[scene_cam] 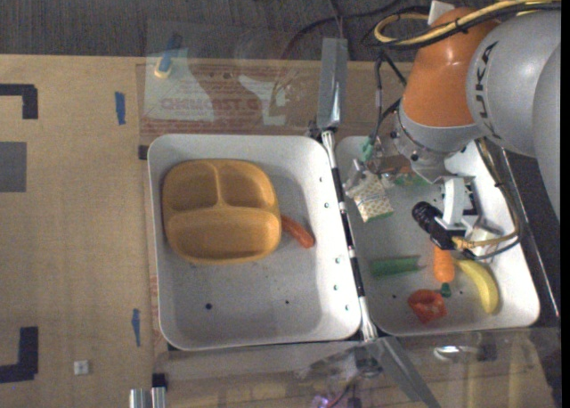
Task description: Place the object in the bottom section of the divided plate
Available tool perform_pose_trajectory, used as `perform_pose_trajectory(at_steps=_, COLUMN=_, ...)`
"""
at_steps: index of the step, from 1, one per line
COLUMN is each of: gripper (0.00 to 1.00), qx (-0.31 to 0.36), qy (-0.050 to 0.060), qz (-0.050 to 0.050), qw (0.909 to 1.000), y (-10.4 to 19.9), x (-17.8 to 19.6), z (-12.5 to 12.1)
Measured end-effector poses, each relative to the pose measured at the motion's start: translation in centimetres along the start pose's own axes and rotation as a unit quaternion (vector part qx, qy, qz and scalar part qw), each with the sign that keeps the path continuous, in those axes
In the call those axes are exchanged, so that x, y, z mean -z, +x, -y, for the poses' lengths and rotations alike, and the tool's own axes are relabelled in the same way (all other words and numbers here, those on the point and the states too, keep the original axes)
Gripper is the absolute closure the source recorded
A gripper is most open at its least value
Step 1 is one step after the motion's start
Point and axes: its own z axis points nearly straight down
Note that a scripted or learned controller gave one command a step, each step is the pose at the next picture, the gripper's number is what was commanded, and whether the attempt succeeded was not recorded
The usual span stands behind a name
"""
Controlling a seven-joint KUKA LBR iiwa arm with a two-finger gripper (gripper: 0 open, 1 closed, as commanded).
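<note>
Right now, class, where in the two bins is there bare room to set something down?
Left bin: the wide floor below the divided plate. Right bin: a small patch left of the red pepper. Crowded around carrot, banana and the arm.

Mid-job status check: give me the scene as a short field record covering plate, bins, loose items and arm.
plate: orange-yellow three-section plastic plate, in left white bin
beside plate: small orange carrot-like piece, on the bin floor at the plate's right rim
right white bin: pale checked packet, green stick-shaped piece, orange carrot-shaped piece, yellow banana, red pepper-like piece
arm: grey arm with orange band, above the right bin
task state: placement not yet done
</note>
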Motion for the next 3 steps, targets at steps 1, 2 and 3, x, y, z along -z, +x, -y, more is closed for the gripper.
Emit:
perform_pose_trajectory(at_steps=1, gripper=1.00, qx=-0.040, qy=0.001, qz=0.000, qw=0.9992, y=8.8, x=0.0, z=-4.5)
perform_pose_trajectory(at_steps=2, gripper=1.00, qx=-0.030, qy=0.001, qz=0.000, qw=0.9995, y=14.5, x=-3.6, z=-9.1)
perform_pose_trajectory(at_steps=3, gripper=0.00, qx=-0.029, qy=0.001, qz=0.000, qw=0.9996, y=14.6, x=-3.5, z=-9.1)
